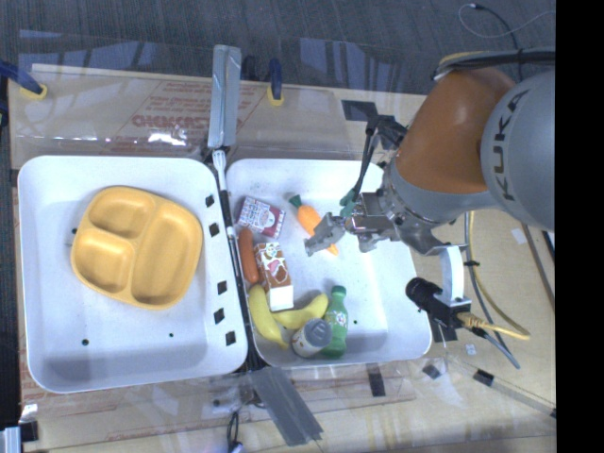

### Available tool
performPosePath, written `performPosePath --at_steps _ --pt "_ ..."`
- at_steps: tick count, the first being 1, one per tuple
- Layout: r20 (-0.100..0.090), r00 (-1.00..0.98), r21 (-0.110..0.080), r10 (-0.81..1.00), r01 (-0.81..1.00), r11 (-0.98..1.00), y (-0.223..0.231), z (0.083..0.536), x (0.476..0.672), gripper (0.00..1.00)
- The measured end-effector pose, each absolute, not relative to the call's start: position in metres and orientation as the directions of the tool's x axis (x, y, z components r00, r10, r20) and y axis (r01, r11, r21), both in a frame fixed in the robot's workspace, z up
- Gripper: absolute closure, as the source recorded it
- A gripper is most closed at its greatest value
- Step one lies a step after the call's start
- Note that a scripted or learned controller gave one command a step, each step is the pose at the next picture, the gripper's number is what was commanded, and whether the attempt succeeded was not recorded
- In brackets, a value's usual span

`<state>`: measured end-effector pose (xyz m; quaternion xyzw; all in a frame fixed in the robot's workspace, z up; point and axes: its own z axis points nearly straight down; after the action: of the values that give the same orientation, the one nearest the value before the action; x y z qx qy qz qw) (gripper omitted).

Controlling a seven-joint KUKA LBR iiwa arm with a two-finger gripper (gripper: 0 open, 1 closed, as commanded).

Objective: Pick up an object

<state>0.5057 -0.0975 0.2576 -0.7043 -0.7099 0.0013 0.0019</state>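
Note:
My gripper (pixel 324 235) hangs over the middle of the right bin (pixel 396 338), reaching in from the right. An orange carrot with a green top (pixel 307 216) lies just up and left of it, and a small orange bit shows right under its tip. Left of the gripper lie a red and white carton (pixel 261 215), a reddish sausage (pixel 247 254) and a small printed box (pixel 273 264). At the bin's front are a white block (pixel 280 298), a banana (pixel 272 320), a green bottle (pixel 336 321) and a round can (pixel 307 340).
A yellow divided plate (pixel 137 246) sits in the left bin (pixel 47 347). A metal divider bar (pixel 224 97) runs between the bins at the back. The arm's orange and grey body (pixel 462 149) covers the right bin's right side. Cables trail at the right.

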Motion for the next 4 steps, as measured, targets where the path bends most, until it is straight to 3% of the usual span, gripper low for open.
performPosePath --at_steps 1,2,3,4 --pt "-0.001 -0.127 -0.001 0.992 0.992 0.127 -0.13 0.24 0.541 0.0" --pt "-0.001 0.235 0.0 0.972 0.972 -0.235 -0.12 0.245 0.548 0.0" --pt "0.001 0.12 -0.005 0.993 0.993 -0.12 -0.183 0.201 0.557 0.0" --pt "0.001 0.12 -0.005 0.993 0.993 -0.12 -0.183 0.201 0.557 0.0"
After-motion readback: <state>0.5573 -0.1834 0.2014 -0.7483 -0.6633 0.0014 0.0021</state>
